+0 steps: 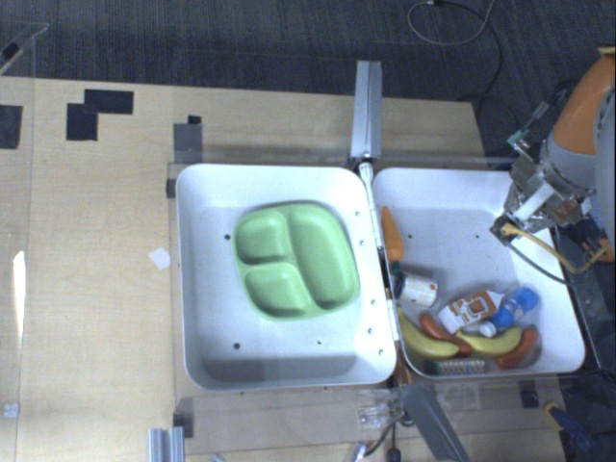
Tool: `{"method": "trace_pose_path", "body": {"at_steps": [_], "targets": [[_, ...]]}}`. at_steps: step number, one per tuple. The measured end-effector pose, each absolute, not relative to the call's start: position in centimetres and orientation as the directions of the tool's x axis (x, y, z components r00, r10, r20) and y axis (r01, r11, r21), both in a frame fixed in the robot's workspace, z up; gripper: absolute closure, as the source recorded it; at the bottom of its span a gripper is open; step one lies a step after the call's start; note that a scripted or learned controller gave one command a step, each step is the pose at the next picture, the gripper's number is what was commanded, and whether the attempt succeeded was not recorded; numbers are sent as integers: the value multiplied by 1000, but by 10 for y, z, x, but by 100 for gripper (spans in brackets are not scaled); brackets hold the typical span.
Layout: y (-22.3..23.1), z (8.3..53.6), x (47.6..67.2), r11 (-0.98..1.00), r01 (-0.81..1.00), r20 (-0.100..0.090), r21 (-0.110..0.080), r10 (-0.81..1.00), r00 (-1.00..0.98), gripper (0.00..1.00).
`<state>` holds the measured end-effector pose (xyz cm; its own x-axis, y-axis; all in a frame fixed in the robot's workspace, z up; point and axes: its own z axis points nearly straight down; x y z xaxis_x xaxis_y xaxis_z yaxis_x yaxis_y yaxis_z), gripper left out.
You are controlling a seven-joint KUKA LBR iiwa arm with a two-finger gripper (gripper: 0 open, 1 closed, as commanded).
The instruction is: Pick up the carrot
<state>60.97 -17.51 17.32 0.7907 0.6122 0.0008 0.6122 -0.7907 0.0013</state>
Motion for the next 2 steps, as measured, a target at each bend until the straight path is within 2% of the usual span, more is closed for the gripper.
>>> {"method": "trace_pose_path", "body": {"at_steps": [1,2], "targets": [[-129,101,592,-928,373,-2,-2,373,928,100],[-138,182,599,-978,207,1,1,207,978,100]]}}
